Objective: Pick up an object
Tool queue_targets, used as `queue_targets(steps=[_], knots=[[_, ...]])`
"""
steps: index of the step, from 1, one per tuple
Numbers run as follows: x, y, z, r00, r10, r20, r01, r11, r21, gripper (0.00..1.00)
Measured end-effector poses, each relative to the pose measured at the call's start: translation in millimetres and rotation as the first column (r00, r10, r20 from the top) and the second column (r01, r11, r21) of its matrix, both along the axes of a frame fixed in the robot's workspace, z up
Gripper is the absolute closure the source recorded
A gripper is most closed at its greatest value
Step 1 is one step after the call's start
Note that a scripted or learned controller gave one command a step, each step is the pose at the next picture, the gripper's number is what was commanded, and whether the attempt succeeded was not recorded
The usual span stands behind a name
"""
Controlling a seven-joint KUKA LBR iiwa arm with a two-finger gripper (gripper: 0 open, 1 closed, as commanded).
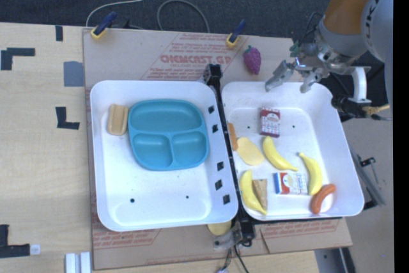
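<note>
My gripper (293, 81) hangs above the far edge of the right bin (339, 131), its two fingers spread open with nothing between them. Below it in the right bin lie a red and white carton (270, 122), a yellow chip (250, 152), several bananas (277, 155), a white, red and blue box (291, 183), a brown wedge (260, 189) and a red sausage (322, 198). The carton is the closest item to the gripper, a short way in front of it.
The left bin (108, 195) holds a blue divided plate (169, 133) and a tan bread slice (117, 119). A purple grape bunch (252, 59) lies on the cardboard behind the right bin. Clamps (102, 26) sit at the board's back edge.
</note>
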State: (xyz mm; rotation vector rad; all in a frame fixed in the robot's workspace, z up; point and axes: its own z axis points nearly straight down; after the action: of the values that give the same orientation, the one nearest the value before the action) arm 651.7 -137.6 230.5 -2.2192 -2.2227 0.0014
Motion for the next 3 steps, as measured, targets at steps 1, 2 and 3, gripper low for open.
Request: queue_targets(steps=[1,2,3], knots=[[-8.4,3.7,-128.7,1.0,0.0,0.012,0.0,1.0,-0.002,0.0],[18.1,-14.1,-145.5,1.0,0.001,0.003,-0.001,1.0,0.0,0.0],[17.6,-3.4,-144.4,1.0,0.0,0.004,0.0,1.0,-0.002,0.0]])
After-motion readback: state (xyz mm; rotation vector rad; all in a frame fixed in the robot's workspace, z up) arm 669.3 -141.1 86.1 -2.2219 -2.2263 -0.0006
